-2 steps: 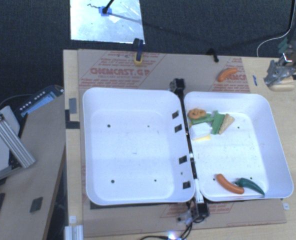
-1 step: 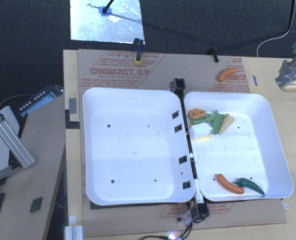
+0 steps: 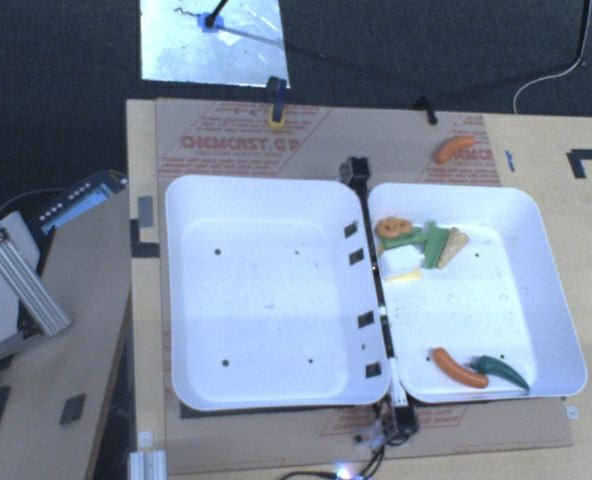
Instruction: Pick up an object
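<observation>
Couldn't tell the gripper's state, but the loose toy food sat in the right bin (image 3: pixel 536 268) on the arm's reach-in side, sausage (image 3: pixel 456 368) touching green pepper (image 3: pixel 501 371), presumably scattered for easy grabbing.

Count: two white bins, left bin (image 3: pixel 266 298) and right bin (image 3: pixel 546 298). Two orange sausages: first sausage (image 3: pixel 459 367), second sausage (image 3: pixel 455 149). One dark green pepper (image 3: pixel 500 370). One white block (image 3: pixel 400 260). One pretzel (image 3: pixel 394 228).
</observation>
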`<state>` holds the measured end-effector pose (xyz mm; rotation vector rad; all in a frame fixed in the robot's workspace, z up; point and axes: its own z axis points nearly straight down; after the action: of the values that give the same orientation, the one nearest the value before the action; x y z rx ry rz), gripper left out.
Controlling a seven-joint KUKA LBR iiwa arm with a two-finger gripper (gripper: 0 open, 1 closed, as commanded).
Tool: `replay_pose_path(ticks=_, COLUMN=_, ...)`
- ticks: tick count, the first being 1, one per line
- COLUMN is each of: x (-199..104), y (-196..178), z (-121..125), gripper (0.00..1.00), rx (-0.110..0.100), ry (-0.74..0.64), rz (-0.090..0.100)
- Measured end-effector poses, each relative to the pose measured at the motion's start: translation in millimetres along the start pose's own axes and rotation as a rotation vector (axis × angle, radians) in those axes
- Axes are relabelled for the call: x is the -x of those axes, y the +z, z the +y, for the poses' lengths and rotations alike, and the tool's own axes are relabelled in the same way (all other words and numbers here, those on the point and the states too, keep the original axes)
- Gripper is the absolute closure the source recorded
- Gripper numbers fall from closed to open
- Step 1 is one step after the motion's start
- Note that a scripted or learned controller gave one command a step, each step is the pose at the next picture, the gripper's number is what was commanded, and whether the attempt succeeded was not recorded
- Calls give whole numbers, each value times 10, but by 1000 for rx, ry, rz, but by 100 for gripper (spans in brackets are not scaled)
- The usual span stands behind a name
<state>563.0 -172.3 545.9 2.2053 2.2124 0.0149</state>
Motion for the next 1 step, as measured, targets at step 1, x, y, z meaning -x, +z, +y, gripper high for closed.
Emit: replay_pose_path(ticks=1, x=-724, y=909, z=-222, gripper=100, rx=-25, ry=-6, rz=9)
